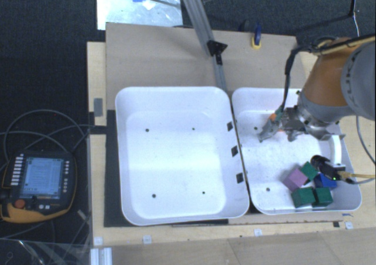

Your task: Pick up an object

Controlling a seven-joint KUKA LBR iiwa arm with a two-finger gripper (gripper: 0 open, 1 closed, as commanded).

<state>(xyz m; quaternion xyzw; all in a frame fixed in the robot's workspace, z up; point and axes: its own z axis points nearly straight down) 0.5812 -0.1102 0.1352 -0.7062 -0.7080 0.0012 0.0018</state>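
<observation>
The wide shallow white plastic left bin [176, 152] sits against the matching white right bin [258, 111]. The grey arm with its orange band [335, 81] reaches over the right bin, its two-finger gripper [279, 130] low above the floor; whether it is open or closed cannot be told. Small foam blocks cluster in that bin's near right corner: a purple block [294, 178], dark green blocks [311, 197] and a blue block [324, 180].

Two white bins [176, 96]; one purple block [294, 178]; three green blocks [304, 198]; one blue block [324, 181].
</observation>
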